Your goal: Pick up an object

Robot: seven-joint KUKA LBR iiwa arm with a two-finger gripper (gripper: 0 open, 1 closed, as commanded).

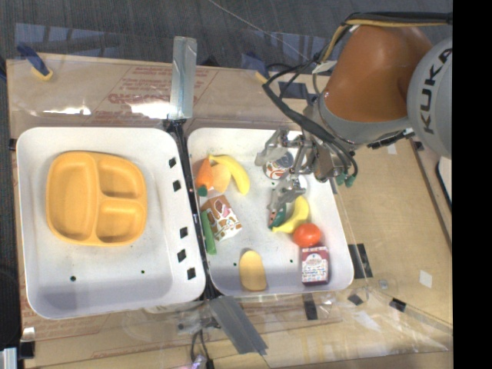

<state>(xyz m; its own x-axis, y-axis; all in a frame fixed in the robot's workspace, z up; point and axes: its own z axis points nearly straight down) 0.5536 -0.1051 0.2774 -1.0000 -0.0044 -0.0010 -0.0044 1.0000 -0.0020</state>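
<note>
The left bin (92,294) carries a yellow divided plate (96,197), well apart from the hand. In the right bin (231,283), going rightward from the divider, lie an orange (206,175), a banana (234,171) touching it, a small printed box (221,215) below them with a green stick (209,237) beside it, and a tan oval piece (253,270) near the front wall. Further right sit a second banana (295,215), a tomato (307,234) touching its lower end, and a red carton (314,266) just below the tomato.

The hand (286,197) hangs right over the second banana, close to its upper end. That banana seems the likely target.

The risk, I judge, is crowding: the tomato presses against the banana, so a closing finger could land on the tomato or nudge the curved fruit sideways, and the grasp could slip off.

How far the hand stands open I cannot tell; the metal parts blur into clutter. Nothing is visibly held between them.
</note>
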